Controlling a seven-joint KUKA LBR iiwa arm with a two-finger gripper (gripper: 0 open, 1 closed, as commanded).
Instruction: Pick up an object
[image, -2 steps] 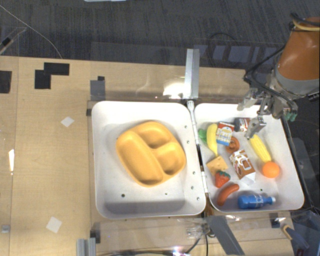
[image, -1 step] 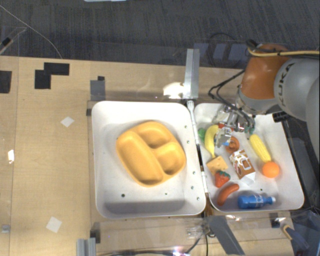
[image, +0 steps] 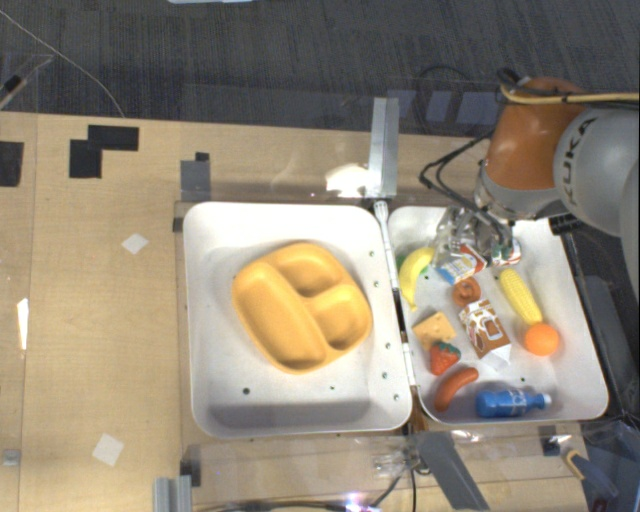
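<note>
We start at the fingers (image: 478, 240), which hang over the upper part of the right bin (image: 580, 300); whether they stand apart or together we cannot tell, because the metal of the hand blurs into the clutter beneath it. Just under them lies a small crumpled packet (image: 458, 266) with blue and red print, the nearest thing to take, as we judge it; it looks light and thin, likely to slide or fold, so a pinch across its narrow middle would suit best. Beside it to the left lies a banana (image: 413, 272); below sits a small brown ring (image: 466, 292), then a brown-and-white carton (image: 484, 328), a wedge of cheese (image: 434, 328) and a strawberry (image: 444, 355); a corn cob (image: 519, 294) and an orange (image: 541, 340) lie to the right; a sausage (image: 453, 386) and a blue bottle (image: 510, 402) rest near the front wall. These toys look stiff, light and smooth; the round ones may roll away. The arm (image: 590, 160) reaches in from the right, its orange band (image: 525, 140) above the wrist, the hand pointing steeply down. The left bin (image: 210, 300) holds a yellow divided dish (image: 300, 305); both bins rest on the table (image: 90, 330).
</note>
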